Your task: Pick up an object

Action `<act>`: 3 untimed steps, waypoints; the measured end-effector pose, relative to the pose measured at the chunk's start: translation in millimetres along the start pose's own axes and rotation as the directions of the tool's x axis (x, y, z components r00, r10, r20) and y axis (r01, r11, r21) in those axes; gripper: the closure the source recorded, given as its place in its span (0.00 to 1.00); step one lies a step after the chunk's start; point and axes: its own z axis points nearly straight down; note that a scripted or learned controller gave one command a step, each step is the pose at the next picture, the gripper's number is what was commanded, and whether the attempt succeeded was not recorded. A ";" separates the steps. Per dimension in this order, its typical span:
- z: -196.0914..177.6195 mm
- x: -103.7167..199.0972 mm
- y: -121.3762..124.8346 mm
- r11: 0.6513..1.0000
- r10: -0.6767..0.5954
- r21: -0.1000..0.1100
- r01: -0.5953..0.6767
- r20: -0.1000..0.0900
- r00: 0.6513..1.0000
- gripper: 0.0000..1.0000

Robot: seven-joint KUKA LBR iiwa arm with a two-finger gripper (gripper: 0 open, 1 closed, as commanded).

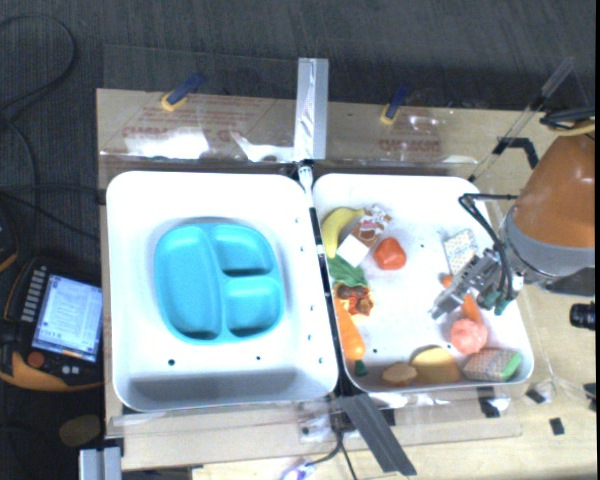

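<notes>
Overhead slanted view of the bench [570,388] with the grasp not yet achieved, as far as can be judged. Nearest the viewer, along the right bin's [420,182] front wall, lie a rough-textured, sponge-like block with a green edge [492,365], a smooth yellow-tan rounded piece [435,364], a brown oval piece [399,374] and a soft-looking pink lump [467,335]; an orange carrot-shaped toy [350,336] rests against the divider. Just above the pink lump, the tool [470,290] is lowered into the bin over a small orange item [471,307]; whether it is released or clenched cannot be told, and nothing is seen lifted. Lifting an object clear therefore remains. Farther back sit a glossy red tomato-like piece [389,254], a white block [351,249] and a curved yellow banana [335,224]. The left bin [130,268] holds a smooth blue three-compartment tray [218,279].
</notes>
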 end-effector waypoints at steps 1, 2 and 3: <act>-6.7 -0.4 1.1 1.000 -0.002 0.002 0.002 -0.003 1.000 1.00; -13.8 32.3 43.3 0.997 0.074 0.001 -0.074 0.000 0.997 1.00; -108.0 -51.2 12.7 0.999 -0.052 0.001 0.052 0.003 0.999 1.00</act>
